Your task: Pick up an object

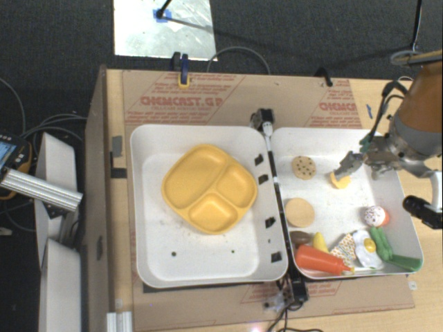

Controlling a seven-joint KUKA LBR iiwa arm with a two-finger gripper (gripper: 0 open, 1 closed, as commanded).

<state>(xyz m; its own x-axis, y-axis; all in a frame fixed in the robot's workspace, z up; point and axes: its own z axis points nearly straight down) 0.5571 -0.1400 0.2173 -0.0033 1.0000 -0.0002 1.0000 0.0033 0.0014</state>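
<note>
Noted, left of the gripper (pixel 344 170) and near it, a speckled cookie (pixel 302 166) lying flat on the floor of the right bin (pixel 332 134). Found the likeliest target, a small yellow piece (pixel 339 181), just below the gripper tip and touching it or nearly so. Could not tell whether the gripper was open, closed or gripping.

Judged the main risk a glancing grasp: small and low as it looked, the yellow piece could have skidded away across the smooth white floor or squirted out sideways. Judged a second risk in a descent too far left, which might have nudged the cookie instead. Saw little danger from the cluster well below and right of the gripper, a red-and-white ball (pixel 374 216) among it.

Noted, far left of the gripper, a left bin (pixel 149 185) holding a yellow divided plate (pixel 210 189). Saw both bins resting on a printed cardboard sheet (pixel 228 97), with dark carpet (pixel 55 33) around and a shiny square panel (pixel 163 19) far up and left.
</note>
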